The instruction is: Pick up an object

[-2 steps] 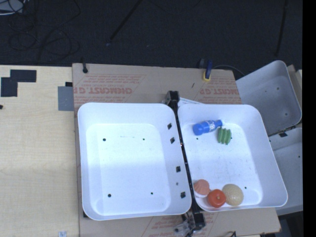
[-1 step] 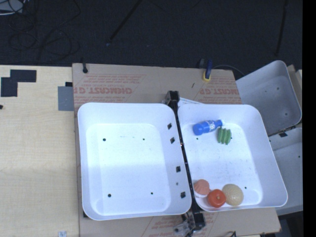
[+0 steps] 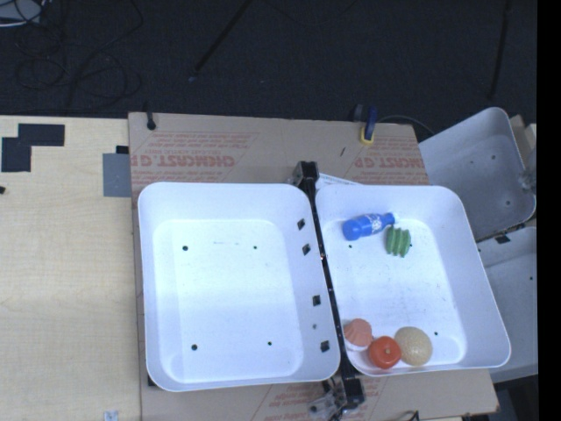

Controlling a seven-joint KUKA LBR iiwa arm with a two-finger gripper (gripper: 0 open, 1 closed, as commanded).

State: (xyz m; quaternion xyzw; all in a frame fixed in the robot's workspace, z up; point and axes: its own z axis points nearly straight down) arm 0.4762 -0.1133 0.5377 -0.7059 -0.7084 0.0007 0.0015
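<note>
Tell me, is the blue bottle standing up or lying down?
Lying down. The blue bottle rests on its side in the right bin, beside the green thing.

left bin (image 3: 166,235) open, right bin's (image 3: 456,235) middle free between object clusters

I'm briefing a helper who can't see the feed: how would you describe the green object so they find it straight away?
Look at the right-hand white bin, in its far half. There a blue bottle lies on its side, and the green object sits just to its right, nearly touching the bottle's cap end. It is the one green item, small and ribbed, unlike the round red, tan and pink pieces in the near corner.
</note>
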